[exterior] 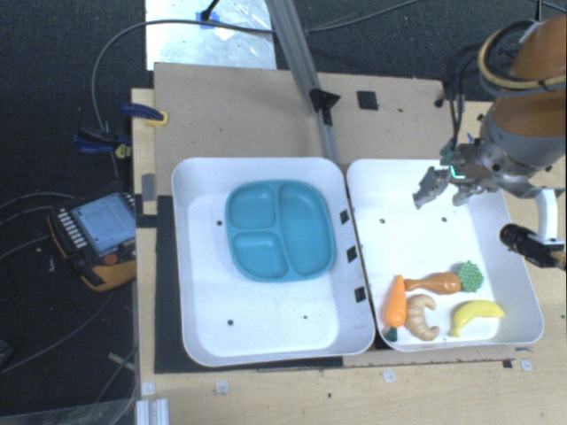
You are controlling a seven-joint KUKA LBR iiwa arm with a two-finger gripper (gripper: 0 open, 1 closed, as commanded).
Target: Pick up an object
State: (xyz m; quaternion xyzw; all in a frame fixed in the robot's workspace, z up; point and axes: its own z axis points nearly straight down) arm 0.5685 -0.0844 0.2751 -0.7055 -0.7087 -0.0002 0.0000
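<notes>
Nearest you, the croissant (pixel 422 317) lies in the right bin (pixel 390 228) at its near edge, between the carrot (pixel 395 301) and the banana (pixel 476 314). Your tool (pixel 447 187) hangs over that bin's far end, fingers spread and holding nothing, so the croissant lies nearer you than the tool, toward the near rim.

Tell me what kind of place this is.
Probably a robotics lab bench set up for grasping trials: two white bins side by side, toy food such as a banana and carrot, and the arm's gripper above the right bin.
</notes>
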